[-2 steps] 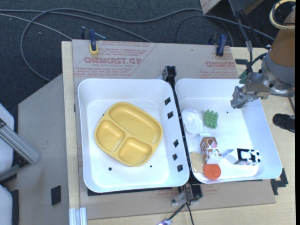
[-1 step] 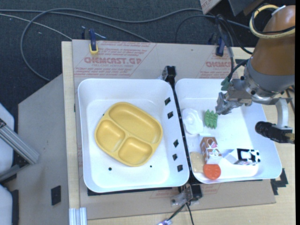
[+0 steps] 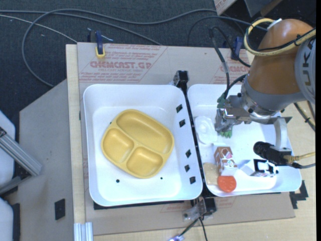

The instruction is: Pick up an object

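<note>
My gripper point(image 3: 224, 126) hangs over the upper left part of the right bin point(image 3: 286, 185). A small green thing point(image 3: 227, 133) shows right at its lower tip; whether it is gripped or just lies beneath is unclear. A clear plastic piece point(image 3: 204, 129) lies just left of the gripper. Below it stands a small printed carton point(image 3: 224, 157), and an orange-red round thing point(image 3: 226, 184) rests near the bin's front wall, with a pale flat thing point(image 3: 210, 170) beside it.
The left bin point(image 3: 95, 134) holds a yellow divided plate point(image 3: 138, 142). A black divider with clips point(image 3: 186, 134) runs between the bins. Cables cross the dark floor behind the bench, and a blue-and-white item point(image 3: 264, 168) lies at the right bin's front.
</note>
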Available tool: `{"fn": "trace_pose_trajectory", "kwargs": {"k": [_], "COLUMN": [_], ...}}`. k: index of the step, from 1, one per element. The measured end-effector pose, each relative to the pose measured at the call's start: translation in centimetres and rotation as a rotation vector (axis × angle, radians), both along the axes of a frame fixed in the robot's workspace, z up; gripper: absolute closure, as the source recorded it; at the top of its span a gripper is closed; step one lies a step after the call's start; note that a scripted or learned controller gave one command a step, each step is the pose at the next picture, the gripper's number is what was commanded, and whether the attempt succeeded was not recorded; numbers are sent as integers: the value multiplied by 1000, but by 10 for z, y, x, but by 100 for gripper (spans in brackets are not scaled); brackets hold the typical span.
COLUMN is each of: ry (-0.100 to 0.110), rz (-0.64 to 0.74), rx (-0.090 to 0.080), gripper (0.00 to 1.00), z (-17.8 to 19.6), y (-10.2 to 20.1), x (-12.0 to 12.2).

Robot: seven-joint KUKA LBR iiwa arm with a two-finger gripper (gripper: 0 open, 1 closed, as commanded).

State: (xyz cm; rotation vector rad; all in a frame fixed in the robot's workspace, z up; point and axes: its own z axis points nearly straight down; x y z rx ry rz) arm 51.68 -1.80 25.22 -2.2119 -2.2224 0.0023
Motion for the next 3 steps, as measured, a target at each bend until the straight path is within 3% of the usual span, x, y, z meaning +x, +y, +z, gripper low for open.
{"fn": "trace_pose_trajectory", "kwargs": {"k": [2, 3], "ry": [0, -2], "rz": [0, -4], "rx": [-1, -2], "gripper": [100, 0], "z": [-35, -34], "y": [106, 104], "x": [-23, -23]}}
